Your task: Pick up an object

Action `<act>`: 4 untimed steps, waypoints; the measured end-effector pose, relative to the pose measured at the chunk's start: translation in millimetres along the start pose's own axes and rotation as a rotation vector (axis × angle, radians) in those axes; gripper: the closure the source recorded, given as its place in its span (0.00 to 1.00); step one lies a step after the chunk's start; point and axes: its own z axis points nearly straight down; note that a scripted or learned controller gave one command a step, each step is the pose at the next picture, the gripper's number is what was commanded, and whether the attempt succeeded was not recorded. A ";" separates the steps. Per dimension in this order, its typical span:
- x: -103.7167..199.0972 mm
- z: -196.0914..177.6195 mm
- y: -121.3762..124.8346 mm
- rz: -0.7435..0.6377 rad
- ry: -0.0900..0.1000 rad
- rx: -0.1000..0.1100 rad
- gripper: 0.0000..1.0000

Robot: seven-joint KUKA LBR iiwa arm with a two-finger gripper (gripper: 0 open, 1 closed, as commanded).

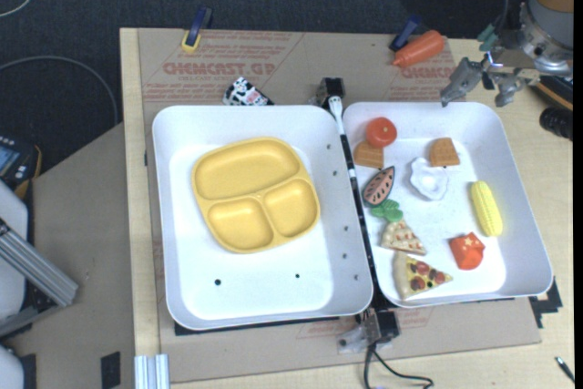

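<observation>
In the camera view, the gripper is seen spread wide and empty above the right bin's far edge, presumably staged for descent; toy foods, among them a tomato, lie scattered inside.

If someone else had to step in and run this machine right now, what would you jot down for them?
End effector: above the right bin's far edge, open, holding nothing.
Right bin: tomato, corn, red pepper, two pizza slices, a few other toy foods.
Left bin: yellow divided plate.
Carrot lies on the bench beyond the bins.
Done: nothing picked up.
Left: lower onto one object, grasp, lift.
</observation>
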 end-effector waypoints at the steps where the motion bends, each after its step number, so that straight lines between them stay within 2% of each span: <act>1: -0.1 43.8 -6.2 0.000 0.001 0.004 0.00; 2: -7.9 90.2 -5.7 0.000 0.001 0.004 0.00; 3: 0.5 149.9 -9.9 0.000 0.002 0.007 0.00; 4: -0.5 197.8 -8.1 0.000 -0.004 -0.004 0.00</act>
